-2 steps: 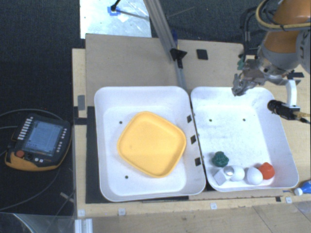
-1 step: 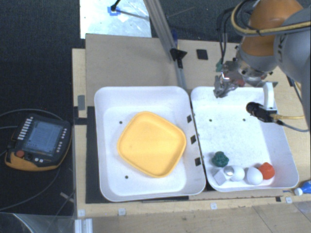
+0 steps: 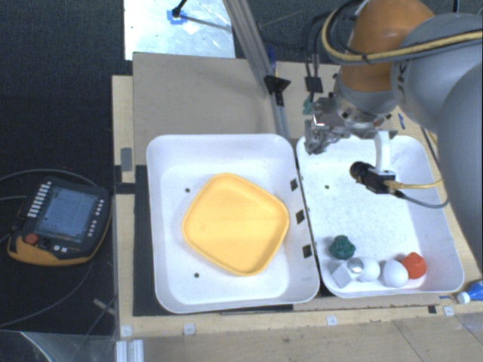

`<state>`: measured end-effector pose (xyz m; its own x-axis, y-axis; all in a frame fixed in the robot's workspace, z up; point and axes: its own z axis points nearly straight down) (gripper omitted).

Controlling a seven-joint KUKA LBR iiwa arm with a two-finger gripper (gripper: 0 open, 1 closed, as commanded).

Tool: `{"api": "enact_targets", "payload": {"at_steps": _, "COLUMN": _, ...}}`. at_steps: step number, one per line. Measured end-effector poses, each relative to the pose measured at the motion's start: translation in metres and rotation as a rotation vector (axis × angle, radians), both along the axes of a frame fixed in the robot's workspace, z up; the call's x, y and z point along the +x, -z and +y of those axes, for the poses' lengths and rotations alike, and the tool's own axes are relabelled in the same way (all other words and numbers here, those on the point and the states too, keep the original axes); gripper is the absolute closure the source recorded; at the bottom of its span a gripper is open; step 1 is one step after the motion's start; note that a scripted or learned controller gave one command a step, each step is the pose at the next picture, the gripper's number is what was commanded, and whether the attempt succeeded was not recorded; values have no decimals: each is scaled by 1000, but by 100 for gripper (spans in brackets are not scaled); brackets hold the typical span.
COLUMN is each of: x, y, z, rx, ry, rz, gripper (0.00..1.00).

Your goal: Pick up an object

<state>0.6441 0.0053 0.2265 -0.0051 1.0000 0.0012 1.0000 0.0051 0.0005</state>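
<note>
Camera view, looking down at a slant on two white bins set side by side. The left bin [image 3: 162, 225] holds a yellow plate [image 3: 235, 223] lying flat near its middle. The right bin [image 3: 438, 225] holds a small cluster along its near edge: a dark green lump [image 3: 343, 246], a grey block [image 3: 341, 274], a small white ball [image 3: 369, 268], a larger white ball [image 3: 395, 273] and an orange-red piece [image 3: 413, 263], all close together and some touching. The arm [image 3: 423, 51] reaches in from the right, and its claw [image 3: 320, 136] hangs over the far left corner of the right bin, beside the divide between the bins and well apart from the cluster. How far the claw is open cannot be told from this angle, and nothing is seen in its grasp. The step in hand appears to be the approach, with no item yet chosen or lifted. A likely next move calls for travel toward the near edge, then a descent onto one piece; the green lump stands a little clear of its neighbours, which may make it the easier target.
</note>
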Motion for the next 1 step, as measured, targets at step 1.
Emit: {"api": "enact_targets", "payload": {"at_steps": 1, "x": 6, "y": 5, "z": 44, "rx": 0, "ry": 1, "rz": 0, "gripper": 100}}
